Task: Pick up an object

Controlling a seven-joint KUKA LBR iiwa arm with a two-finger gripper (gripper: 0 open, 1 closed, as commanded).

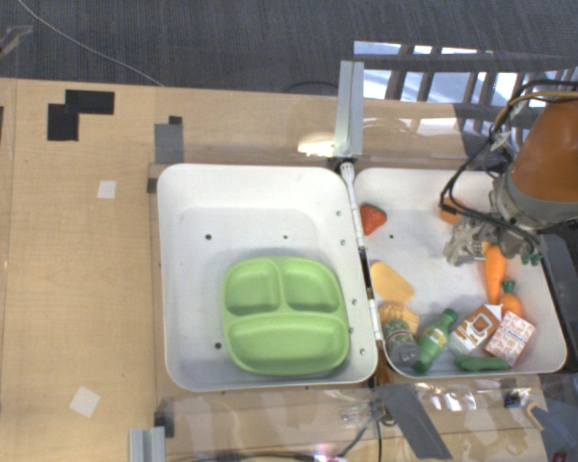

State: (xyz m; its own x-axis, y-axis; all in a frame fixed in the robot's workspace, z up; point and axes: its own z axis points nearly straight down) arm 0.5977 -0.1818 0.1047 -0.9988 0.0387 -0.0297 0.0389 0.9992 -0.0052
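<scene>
1. Nearest the camera, the pale wooden bench (67,335) runs along the bottom edge, with metal brackets and clear fittings below the two bins.
2. The left bin (197,210) holds a green divided tray (284,314) with three compartments, lying toward its near right part.
3. The right bin (419,200) carries a crowd of small things along its near wall: a green bottle (433,339) lying tilted, a dark can (398,336) just left of it, a small red and white carton (510,338), a brown and white carton (474,329) beside that, and a green pod-shaped toy (482,363) at the near rim.
4. A yellow wedge (392,282) lies a little farther in, near the divider between the bins, and a red-orange toy (373,218) sits beyond it.
5. An orange carrot (495,271) lies along the right side of the right bin, its tip pointing toward the near wall.
6. The gripper (465,246) hangs over the right bin, just left of the carrot's far end; nothing is visibly caught between its fingers, and whether they are spread or closed cannot be told.
7. The arm (554,162) enters from the right, its orange band above the grey wrist, with black cables looping over it.
8. Farther off, black squares mark the bench at the far left, a metal frame stands behind the bins, and dark carpet with a thin cable lies beyond.
</scene>
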